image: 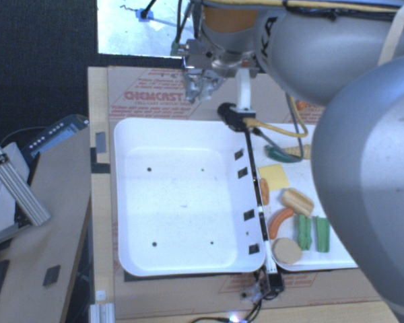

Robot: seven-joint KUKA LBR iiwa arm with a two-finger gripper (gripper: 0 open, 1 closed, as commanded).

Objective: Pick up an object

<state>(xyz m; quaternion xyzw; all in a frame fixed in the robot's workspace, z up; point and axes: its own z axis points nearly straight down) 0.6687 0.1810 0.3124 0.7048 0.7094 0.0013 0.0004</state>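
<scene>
in the camera view we see the tool (200, 85) at the far side of the counter (67, 200), hanging over the printed cardboard just beyond the far rim of the left bin (124, 180). we cannot tell how it is set, nor do we see anything carried under it. the things worth picking all lie in the right bin (293, 264): a yellow slab (273, 177), a tan bun-like roll (297, 201), an orange sausage shape (278, 222), two green sticks (312, 233), and a round tan disc (287, 251) near the front rim. so from the tool, every candidate lies to the right and well nearer to us, across the divider between the bins. the green sticks run near-to-far, the roll and sausage lie slantwise. we judge the coming move must carry the tool rightward and toward the near edge before any descent, and the disc or roll look the easiest, standing clear of neighbours.
</scene>
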